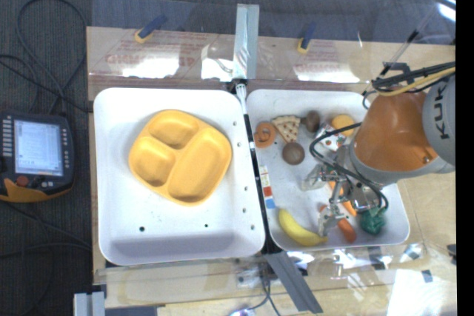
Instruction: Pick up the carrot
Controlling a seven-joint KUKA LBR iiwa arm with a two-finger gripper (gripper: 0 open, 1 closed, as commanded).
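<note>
Carrot (346, 231) (orange) just beside tool (335, 209), right bin (396, 229)

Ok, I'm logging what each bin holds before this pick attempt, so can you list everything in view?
Yellow three-compartment plastic plate: one, yellow, middle of the left white bin.
Yellow banana: one, right white bin, near front edge.
Orange carrot with green top: one, front right of right bin, beside the gripper.
Orange ring-shaped doughnut: one, right bin, back left.
Tan waffle-patterned wedge: one, beside the doughnut.
Brown round items: two, right bin, back half.
Handheld control pendant: one, black and orange, on the floor at left.
Arm: one, grey with orange band, over the right bin.
Gripper: one, low over the bin's front right.
</note>
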